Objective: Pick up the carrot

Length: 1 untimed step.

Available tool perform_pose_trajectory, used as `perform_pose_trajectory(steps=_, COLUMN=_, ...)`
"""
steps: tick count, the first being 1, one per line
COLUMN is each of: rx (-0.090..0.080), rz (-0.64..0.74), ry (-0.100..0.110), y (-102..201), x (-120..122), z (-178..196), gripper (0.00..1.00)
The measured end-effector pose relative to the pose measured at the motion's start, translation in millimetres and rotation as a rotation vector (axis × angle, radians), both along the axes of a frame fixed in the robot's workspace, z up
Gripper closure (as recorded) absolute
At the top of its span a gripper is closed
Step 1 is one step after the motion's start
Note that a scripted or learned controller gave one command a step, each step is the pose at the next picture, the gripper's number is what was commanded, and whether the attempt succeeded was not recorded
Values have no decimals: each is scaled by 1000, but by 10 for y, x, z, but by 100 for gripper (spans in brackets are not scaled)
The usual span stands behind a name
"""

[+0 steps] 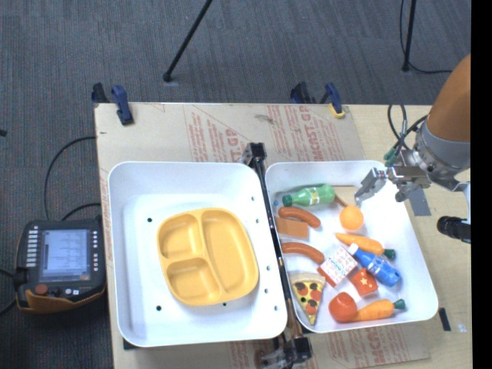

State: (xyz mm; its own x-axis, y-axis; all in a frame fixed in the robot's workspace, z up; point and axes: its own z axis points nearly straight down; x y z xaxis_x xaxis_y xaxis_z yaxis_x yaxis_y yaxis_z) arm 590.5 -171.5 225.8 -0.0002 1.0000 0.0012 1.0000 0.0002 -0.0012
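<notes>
From the camera above the worktop [323, 125], my tool [392, 181] hangs over the upper right corner of the right bin [419, 241], its two fingers spread apart with nothing between them. One finger [369, 184] points down-left over the bin's top rim, the other [419, 200] sits near the right wall.

There are two carrots in this bin. The nearer carrot [361, 243] lies tilted just below the orange ball [351, 218], touching the blue bottle [378, 267] along its lower side. The second carrot [377, 310] lies along the bottom wall, green tip toward the right corner, its blunt end just beside the red tomato [343, 306].

Room is tight in the middle (things crowd each other there): the small carton [337, 266] sits between the lower sausage [302, 250] and the bottle, and the pizza slice [308, 292] fills the lower left corner. The green bottle [309, 197] and upper sausage [298, 217] lie along the top left. A bare strip of bin floor runs down the right wall below my tool.

The left bin [131, 206] holds a yellow divided plate [207, 254] with open floor all round it.
</notes>
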Motion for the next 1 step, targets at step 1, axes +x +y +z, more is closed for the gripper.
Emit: perform_pose_trajectory(steps=1, rx=0, rz=-78, ry=1, y=-252, x=-210, z=-1388, gripper=0)
